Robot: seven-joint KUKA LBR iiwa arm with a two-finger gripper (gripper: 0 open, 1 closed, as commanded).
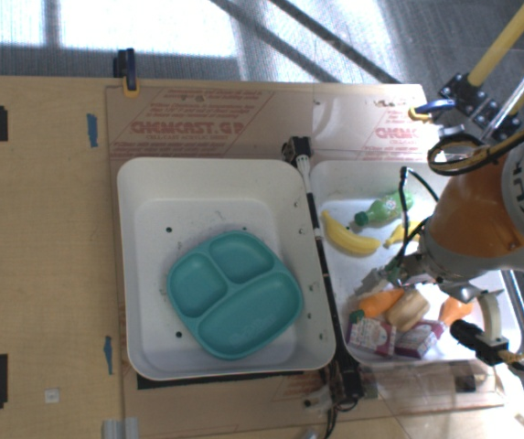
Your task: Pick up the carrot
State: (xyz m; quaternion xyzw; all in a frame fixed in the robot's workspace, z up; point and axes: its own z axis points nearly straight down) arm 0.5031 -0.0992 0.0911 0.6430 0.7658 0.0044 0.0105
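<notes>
- The carrot [382, 302] is orange and lies in the right bin [330, 210], in the lower right part of the frame. It sits just below and a little left of the gripper [410, 271].
- A round tan thing like a bread roll [408, 309] lies right beside the carrot, touching it on its right side.
- Another small orange piece [456, 310] lies further right in the same bin, under the arm [481, 213].
- The right bin also holds a yellow banana [348, 236] near its top left, and a green bottle [382, 208] just above the banana.
- A small box with pink and white on it [382, 337] lies at the bottom of the right bin, just below the carrot.
- The left bin [152, 208] is in the middle of the frame. It holds a teal plate [234, 293] with three parts.
- Both bins sit side by side on the table [42, 273].
- The gripper hangs low over the right bin, close above the carrot and the roll. The arm hides much of it, so I cannot tell if it is open or closed, or if it touches anything.
</notes>
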